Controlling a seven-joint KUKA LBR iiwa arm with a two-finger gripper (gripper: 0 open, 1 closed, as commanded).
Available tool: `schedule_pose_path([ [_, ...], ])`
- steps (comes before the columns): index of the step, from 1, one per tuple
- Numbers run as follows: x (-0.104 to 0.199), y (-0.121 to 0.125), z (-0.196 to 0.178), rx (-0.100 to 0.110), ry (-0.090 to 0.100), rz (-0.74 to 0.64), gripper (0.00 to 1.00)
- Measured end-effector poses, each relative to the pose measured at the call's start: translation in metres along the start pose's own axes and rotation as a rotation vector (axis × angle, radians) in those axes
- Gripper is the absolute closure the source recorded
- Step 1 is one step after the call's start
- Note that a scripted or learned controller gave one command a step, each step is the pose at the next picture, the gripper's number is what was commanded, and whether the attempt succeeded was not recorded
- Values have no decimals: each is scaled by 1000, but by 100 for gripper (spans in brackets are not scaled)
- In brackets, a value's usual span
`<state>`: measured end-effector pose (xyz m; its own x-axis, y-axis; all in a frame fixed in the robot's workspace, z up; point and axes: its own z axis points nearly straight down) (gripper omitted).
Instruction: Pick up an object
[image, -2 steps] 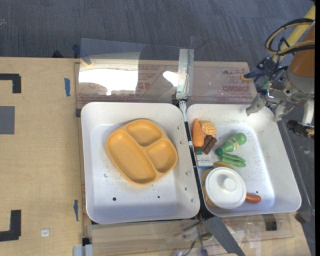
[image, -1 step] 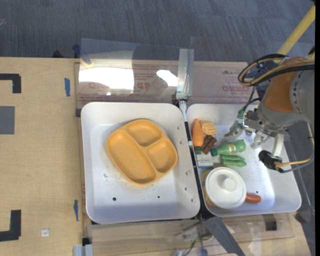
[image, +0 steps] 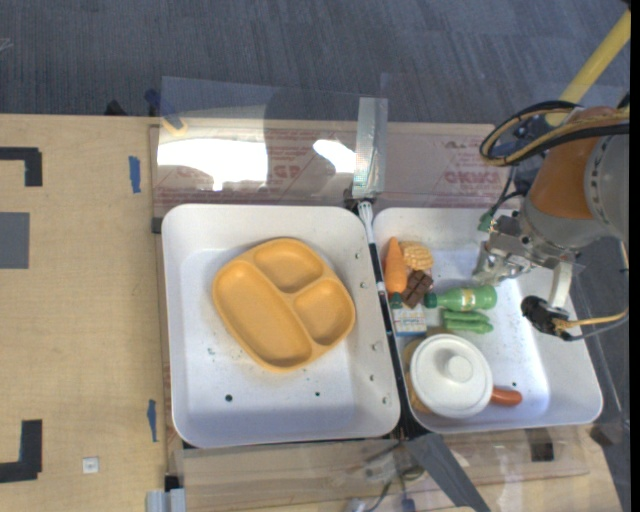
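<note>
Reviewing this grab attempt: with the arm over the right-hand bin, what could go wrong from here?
The toys lie packed together: the green bottle touches the green pod, so the hand may snag two or nudge both away. The white bowl looks wide and smooth, likely to slip. The carrot hugs the bin wall, leaving little room.

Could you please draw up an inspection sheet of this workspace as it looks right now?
Surface: two shallow white bins side by side, left bin and right bin, on a wooden bench.
Job's things: in the right bin, a green bottle, a carrot, a corn piece, a white lidded pot and a small red piece, crowded along its left half.
Clutter: orange divided plate in the left bin.
Grippers: gripper low over the right bin, beside the bottle; nothing seen between its fingers.
Cables: yellow and black cables looped above the wrist.
Surroundings: clear panel behind the bins; grey floor.
</note>
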<state>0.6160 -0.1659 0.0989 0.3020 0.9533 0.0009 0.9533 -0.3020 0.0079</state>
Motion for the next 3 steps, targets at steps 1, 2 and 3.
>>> schedule_pose_path([
  [1,0,0,1,1,0,0,0],
  [2,10,-49,11,4,0,-26,0],
  [3,10,-47,0,-3,0,-24,100],
])
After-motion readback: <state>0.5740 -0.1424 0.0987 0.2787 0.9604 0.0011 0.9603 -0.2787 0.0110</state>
